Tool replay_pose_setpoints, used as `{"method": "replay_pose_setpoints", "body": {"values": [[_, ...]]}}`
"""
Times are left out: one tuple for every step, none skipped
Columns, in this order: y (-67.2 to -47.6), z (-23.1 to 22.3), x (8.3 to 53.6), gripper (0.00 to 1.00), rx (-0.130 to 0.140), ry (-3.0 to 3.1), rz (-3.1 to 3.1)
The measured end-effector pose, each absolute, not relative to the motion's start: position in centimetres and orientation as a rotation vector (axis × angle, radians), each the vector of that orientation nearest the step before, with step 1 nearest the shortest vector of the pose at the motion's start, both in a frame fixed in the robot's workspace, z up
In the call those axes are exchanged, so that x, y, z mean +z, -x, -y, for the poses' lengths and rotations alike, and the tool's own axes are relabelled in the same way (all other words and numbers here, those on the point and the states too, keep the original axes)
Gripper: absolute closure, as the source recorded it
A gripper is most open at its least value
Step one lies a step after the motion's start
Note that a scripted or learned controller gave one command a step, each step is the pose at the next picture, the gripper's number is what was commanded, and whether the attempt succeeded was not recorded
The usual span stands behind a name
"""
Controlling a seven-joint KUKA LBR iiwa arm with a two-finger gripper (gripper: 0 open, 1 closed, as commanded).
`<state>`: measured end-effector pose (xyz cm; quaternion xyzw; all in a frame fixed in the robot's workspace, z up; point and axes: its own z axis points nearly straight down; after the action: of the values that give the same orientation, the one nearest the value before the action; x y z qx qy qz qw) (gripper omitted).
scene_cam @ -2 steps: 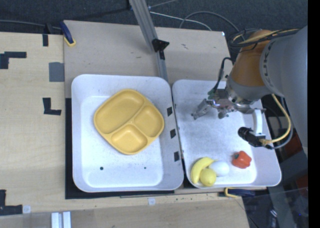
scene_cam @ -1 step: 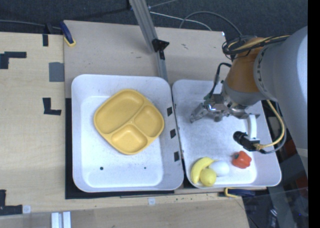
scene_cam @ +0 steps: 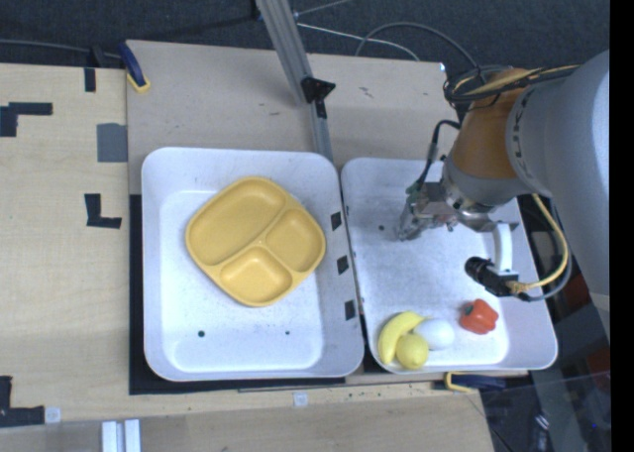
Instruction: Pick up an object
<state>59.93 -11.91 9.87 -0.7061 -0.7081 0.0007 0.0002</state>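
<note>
While the arm reaches in from the right, the scene reads as follows.

Arm: grey KUKA arm (scene_cam: pixel 555 133) with its orange band (scene_cam: pixel 485 138) above the wrist, bent down over the right bin (scene_cam: pixel 381 242).

Gripper: gripper (scene_cam: pixel 409 229) low over the upper part of the right bin, fingers pointing down and to the left; nothing shows between them, and whether they stand apart or together I cannot tell, since the view is too small and blurred there.

Objects to pick: a yellow banana (scene_cam: pixel 394 333), a yellow lemon-like fruit (scene_cam: pixel 413 351), a white egg-shaped object (scene_cam: pixel 436 332) and a red pepper-like object (scene_cam: pixel 478 316), all clustered at the near edge of the right bin.

Relation to gripper: the cluster lies well apart from the gripper, nearer the camera and slightly to the right; bare white floor lies between them.

Left bin: left bin (scene_cam: pixel 158 242) holds a yellow divided plate (scene_cam: pixel 256 240) with three compartments, lying flat near its middle.

Bench: wooden bench (scene_cam: pixel 59 242) bears both bins side by side.
</note>
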Motion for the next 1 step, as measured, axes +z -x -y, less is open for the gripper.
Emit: {"method": "replay_pose_setpoints", "body": {"values": [[-61.00,12.17,15.28,1.00,-0.003,2.223,2.225]]}}
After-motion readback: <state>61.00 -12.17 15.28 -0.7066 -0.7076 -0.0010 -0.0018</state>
